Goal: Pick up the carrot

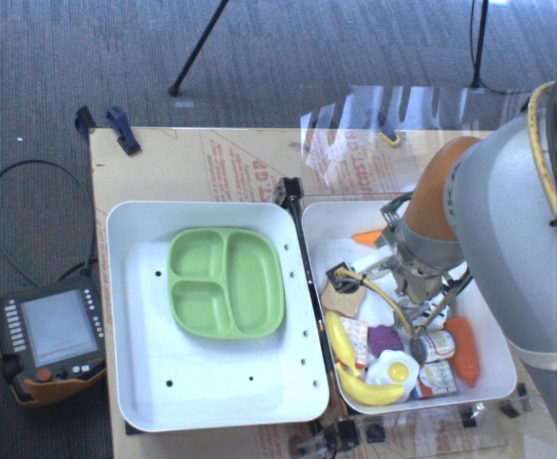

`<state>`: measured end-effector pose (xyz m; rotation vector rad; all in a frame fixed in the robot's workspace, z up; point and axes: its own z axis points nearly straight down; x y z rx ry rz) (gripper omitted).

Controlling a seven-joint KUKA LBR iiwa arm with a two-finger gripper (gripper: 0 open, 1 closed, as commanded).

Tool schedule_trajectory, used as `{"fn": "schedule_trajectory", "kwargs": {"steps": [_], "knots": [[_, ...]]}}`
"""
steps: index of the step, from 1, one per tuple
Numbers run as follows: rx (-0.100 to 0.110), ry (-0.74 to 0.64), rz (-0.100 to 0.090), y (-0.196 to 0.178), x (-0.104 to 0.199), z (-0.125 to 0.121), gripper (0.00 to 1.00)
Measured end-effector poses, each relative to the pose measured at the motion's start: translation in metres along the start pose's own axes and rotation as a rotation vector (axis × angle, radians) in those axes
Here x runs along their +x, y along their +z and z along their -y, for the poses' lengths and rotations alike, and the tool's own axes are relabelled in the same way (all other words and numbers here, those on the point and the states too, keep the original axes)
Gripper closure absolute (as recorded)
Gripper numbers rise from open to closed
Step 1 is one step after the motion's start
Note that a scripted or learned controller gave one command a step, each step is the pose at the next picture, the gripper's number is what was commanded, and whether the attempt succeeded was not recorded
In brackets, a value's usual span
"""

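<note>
The gripper (417, 306), finger state impossible to tell, is being poised beside the carrot (462, 350), lying lengthwise along the right bin's (503, 381) right edge.

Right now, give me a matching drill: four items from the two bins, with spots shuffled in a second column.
Items:
1. green plate
2. carrot
3. banana
4. fried egg

Spots:
A. right bin, against its right wall
B. left bin
C. right bin, along its left and near edge
D. right bin, in the banana's curve

Pairs: 1-B, 2-A, 3-C, 4-D
</note>
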<state>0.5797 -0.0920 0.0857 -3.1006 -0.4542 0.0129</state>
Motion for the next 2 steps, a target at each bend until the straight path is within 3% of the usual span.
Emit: {"fn": "schedule_trajectory", "kwargs": {"steps": [1, 2], "knots": [[-0.001, 0.099, -0.001, 0.0, -0.05, 0.022, 0.0], [-0.004, -0.271, -0.003, -0.001, -0.014, -0.05, 0.0]]}}
